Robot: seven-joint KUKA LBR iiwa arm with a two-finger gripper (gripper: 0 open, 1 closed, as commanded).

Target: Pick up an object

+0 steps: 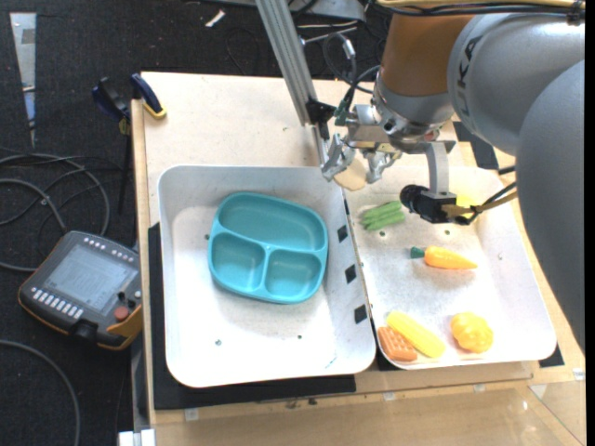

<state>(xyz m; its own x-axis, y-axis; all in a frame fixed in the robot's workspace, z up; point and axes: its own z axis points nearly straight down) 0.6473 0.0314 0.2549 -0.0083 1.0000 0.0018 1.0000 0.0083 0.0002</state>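
On the desk, the left white bin holds a teal divided plate, while the right bin holds a green bean pod, an orange carrot, a yellow banana, a yellow pepper and a small waffle. At the far edge between the bins, the jaws hang clamped on a small beige object, above the bin floor.

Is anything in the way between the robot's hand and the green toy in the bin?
Nothing visible. The gripper hangs at the far end of the right bin, and the green toy lies just in front of it, with bare bin floor between.
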